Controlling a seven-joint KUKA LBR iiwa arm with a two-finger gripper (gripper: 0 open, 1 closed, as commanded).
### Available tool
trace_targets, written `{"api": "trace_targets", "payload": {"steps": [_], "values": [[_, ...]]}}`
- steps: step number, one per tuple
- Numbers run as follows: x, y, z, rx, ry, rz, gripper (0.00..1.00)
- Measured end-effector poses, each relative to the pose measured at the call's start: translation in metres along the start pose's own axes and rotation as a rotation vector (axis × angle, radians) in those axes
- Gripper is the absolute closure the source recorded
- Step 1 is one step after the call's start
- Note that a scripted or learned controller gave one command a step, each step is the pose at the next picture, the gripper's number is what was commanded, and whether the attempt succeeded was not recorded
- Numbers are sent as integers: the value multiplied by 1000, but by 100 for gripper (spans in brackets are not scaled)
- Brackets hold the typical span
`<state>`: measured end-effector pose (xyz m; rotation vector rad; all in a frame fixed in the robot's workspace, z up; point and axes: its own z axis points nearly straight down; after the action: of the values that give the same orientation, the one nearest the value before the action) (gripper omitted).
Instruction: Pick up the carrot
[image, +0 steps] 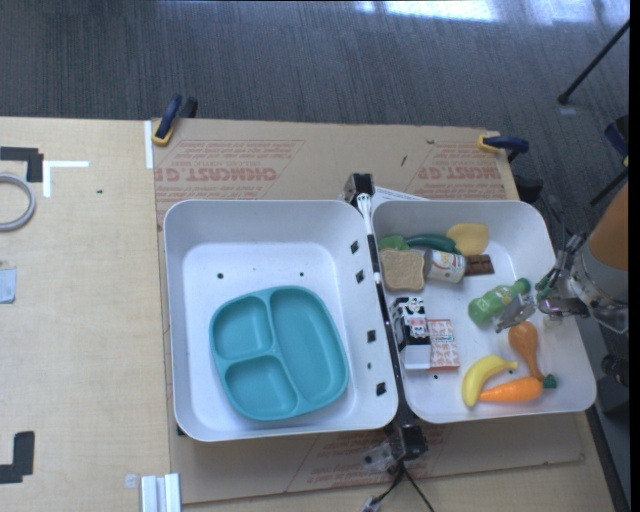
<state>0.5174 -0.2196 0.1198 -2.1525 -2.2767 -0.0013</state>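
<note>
The orange carrot (510, 391) with a green stem end lies near the front right corner of the right bin (535, 222), next to a yellow banana (482, 376). My gripper (529, 303) reaches in from the right edge and hovers over the bin's right side. It is above and behind the carrot, between a green bottle-shaped toy (495, 303) and a brown drumstick (524, 343). Its jaws look open, with nothing between them.
The right bin also holds a slice of bread (402, 268), a small can (447, 266), a yellow lemon-like piece (468, 237), a green vegetable (428, 242) and small cartons (440, 345). A teal divided plate (279, 351) lies in the left bin (190, 300).
</note>
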Motion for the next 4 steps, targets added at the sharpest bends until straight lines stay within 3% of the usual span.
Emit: {"api": "trace_targets", "payload": {"steps": [1, 2, 3, 4], "values": [[-2, 1, -10, -5, -6, 3, 100], [-1, 1, -10, -4, -4, 2, 0], [13, -39, 28, -5, -7, -72, 0], [13, -38, 18, -8, -8, -70, 100]]}}
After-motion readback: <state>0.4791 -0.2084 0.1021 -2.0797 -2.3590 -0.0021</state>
